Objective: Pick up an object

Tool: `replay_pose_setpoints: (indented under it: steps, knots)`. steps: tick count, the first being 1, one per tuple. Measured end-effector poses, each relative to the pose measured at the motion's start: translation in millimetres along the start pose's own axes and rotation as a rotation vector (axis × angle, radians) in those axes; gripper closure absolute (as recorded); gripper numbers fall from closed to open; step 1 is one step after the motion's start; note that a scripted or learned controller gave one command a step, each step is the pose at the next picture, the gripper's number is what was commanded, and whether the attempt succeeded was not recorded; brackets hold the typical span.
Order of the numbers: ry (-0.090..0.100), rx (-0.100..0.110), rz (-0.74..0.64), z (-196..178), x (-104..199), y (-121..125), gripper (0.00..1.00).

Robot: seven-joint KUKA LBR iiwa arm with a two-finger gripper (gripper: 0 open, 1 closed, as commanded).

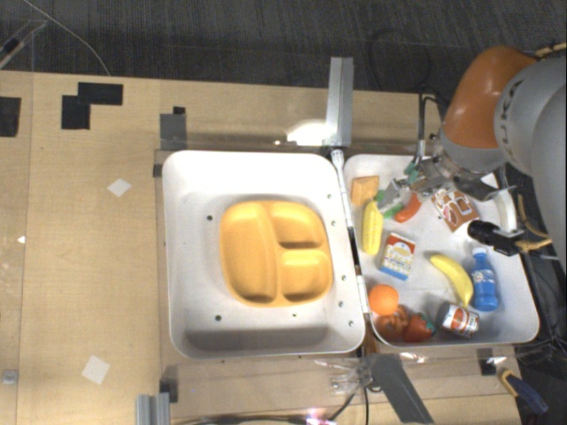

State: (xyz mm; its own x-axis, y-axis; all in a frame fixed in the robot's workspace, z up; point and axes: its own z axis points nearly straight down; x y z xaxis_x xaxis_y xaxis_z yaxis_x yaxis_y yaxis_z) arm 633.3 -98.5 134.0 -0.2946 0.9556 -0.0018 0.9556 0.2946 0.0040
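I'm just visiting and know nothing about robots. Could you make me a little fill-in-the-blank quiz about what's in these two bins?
1. The yellow divided tray lies in the ____ bin.
2. The orange sits in the right bin near its ____ edge.
3. The blue bottle lies just right of the ____.
4. The pincer hovers over the ____ bin.

Missing words: left; front; banana; right

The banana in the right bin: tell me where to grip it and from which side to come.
Grip the banana across its middle, coming straight down from above. It lies flat and diagonal on the bin floor, with open floor along its upper-left side; the blue bottle crowds its lower right end. Probably set the gripper fingers across its narrow width, away from that end.
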Motion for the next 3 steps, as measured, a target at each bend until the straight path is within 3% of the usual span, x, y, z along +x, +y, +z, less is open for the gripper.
replay_pose_setpoints:
  steps: [1,2,3]
  knots:
    - [0.005,0.004,-0.136,41.8,-30.5,29.2,0.00]
    - [-0.003,-0.004,-0.169,45.4,-29.8,-31.9,0.00]
    - [-0.001,-0.005,0.239,45.9,-8.3,-9.3,0.00]
